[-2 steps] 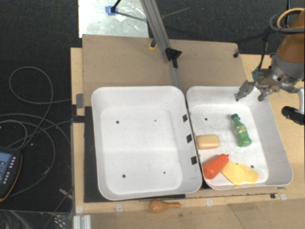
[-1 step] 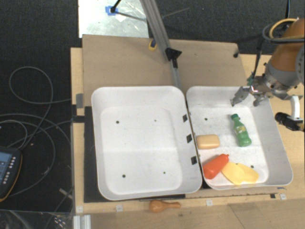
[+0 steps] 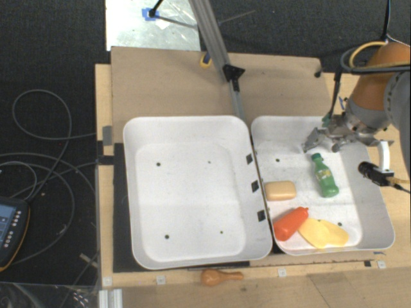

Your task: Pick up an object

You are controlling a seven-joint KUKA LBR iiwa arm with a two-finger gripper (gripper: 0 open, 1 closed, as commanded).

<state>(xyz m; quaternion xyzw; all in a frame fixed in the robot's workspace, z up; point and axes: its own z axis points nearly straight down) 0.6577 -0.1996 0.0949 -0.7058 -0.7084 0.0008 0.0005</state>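
Observation:
In the right bin a green bottle lies on its side with its cap pointing to the far edge. My gripper hangs just beyond the bottle's cap, near the bin's far wall, open, and its fingers are spread with nothing between them. A beige block lies at the bin's left wall. A red piece and a yellow piece lie side by side, touching, at the near edge.
The left bin stands beside the right one, joined by black clips. A tan pear-shaped object lies on the bench in front of the bins. A grey pole slants in from the far side.

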